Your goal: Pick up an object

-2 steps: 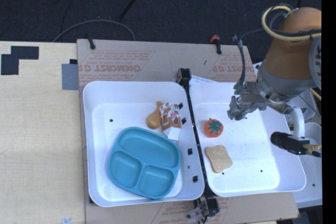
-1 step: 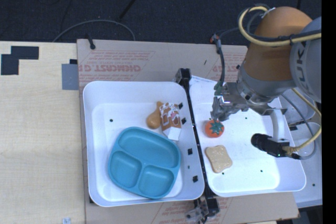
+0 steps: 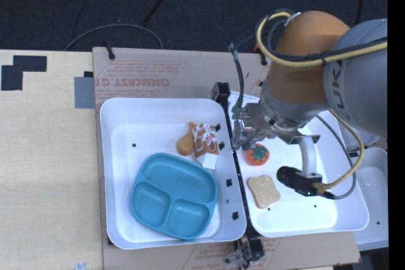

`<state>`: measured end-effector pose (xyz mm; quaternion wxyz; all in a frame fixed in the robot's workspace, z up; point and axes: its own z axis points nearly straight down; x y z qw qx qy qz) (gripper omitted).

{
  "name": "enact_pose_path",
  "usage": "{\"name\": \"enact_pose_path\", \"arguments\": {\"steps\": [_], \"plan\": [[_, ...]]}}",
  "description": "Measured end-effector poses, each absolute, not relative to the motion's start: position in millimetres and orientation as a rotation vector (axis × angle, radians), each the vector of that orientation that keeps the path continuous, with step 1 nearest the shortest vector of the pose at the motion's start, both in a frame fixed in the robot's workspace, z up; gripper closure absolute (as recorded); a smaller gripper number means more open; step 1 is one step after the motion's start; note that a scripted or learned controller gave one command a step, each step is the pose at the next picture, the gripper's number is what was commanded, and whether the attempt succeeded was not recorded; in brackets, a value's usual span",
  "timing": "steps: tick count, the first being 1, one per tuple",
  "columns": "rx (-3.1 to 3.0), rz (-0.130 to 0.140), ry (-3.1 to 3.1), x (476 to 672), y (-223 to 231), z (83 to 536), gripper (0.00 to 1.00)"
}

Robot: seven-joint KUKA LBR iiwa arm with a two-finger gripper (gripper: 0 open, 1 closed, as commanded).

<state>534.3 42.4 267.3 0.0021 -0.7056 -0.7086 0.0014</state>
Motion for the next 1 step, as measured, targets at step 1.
{"name": "enact_pose_path", "arguments": {"steps": [1], "plan": [[-2.214,0.005,-2.224,530.9,89.5,265.6,1.00]]}}
